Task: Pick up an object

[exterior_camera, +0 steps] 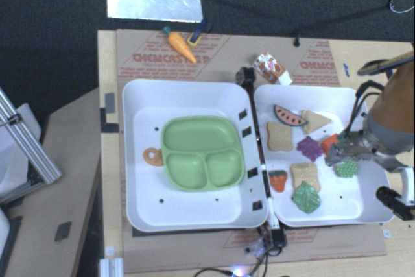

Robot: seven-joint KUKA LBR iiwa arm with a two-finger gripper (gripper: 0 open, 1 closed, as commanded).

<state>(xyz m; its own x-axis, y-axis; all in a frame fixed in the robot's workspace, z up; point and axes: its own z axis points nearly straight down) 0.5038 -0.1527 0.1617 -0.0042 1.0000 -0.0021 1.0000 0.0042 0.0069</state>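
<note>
- Gripper (338, 154): low in the right bin (337, 212); finger state cannot be told.
- Beside it: purple toy (310, 148), orange piece (329, 141), green knobbly toy (347, 168).
- Left bin (139, 139): green divided plate (200, 152).
- Board (149, 55) lettering: "CHEMCAST".

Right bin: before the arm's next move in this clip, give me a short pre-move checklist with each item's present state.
1. Pincer is over the right bin, above the toys: ok.
2. A target lies close: purple piece, orange piece and green ball all sit beside it: ok.
3. One clear target: not ok, those three crowd together around the pincer.
4. Something held between the fingers: cannot tell, the wrist hides them.
5. Other toys out of the way: watermelon slice, strawberry and leaf lie apart: ok.
6. Left bin undisturbed, green plate flat inside it: ok.
</note>
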